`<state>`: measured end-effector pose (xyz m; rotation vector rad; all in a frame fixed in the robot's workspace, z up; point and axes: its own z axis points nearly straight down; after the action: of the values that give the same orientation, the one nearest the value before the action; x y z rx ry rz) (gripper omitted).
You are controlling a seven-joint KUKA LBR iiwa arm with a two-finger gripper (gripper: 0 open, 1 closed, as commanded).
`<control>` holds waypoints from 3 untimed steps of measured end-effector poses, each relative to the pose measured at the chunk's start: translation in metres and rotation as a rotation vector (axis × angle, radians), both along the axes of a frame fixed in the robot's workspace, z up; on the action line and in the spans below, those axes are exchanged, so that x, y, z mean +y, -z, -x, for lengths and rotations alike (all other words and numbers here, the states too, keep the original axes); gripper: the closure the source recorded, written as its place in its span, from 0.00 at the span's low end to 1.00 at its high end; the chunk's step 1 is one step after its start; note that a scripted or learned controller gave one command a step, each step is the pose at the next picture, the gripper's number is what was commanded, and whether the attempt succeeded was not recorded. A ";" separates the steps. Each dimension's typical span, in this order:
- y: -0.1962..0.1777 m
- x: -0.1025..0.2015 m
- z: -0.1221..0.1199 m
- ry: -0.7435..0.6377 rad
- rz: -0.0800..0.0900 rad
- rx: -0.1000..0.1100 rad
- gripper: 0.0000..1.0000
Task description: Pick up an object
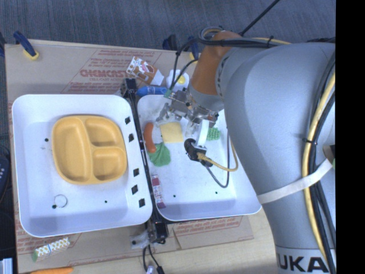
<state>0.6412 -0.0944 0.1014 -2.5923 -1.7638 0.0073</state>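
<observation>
Cardboard-topped bench point(211, 233), inspected from the near edge outward. At the near corner toward the view's left lies a small chequered packet point(51, 247), outside both bins.

Left bin point(23, 210): holds one yellow divided plate point(85, 147), lying flat and well apart from the arm point(274, 107).

Right bin point(194, 193): the near half of its floor is bare. Its contents cluster in the far half. A green scrap point(161, 154) lies nearest, touching the near end of an orange sausage point(149, 136). The sausage's long axis runs near-to-far, just beside the wall shared with the left bin. Just beside the sausage, on its arm side, lies a yellow block point(171, 133), flat and roughly square (no long axis to speak of). A second green piece point(213, 133) sits well apart from it, under the wrist.

The arm reaches into this bin, and its jaws hang over the far half. Whether they stand apart or together cannot be made out, and nothing is seen held between them.

Judgement: the yellow block is the likeliest pick. It lies just nearer than the jaws and slightly toward the view's left. A short shift that way, then a straight descent, should suffice. The sausage close alongside could be nudged.

Beyond the far rim sit a blue item point(151, 90) and a printed packet point(140, 68).
</observation>
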 end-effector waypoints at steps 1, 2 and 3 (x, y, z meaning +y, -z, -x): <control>-0.091 0.090 -0.006 -0.369 0.000 -0.006 0.00; -0.090 0.056 0.031 -0.683 -0.001 -0.004 0.00; -0.090 0.081 0.054 -0.779 -0.002 -0.005 0.00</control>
<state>0.5875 -0.0138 0.1918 -1.7295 -2.6193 0.0028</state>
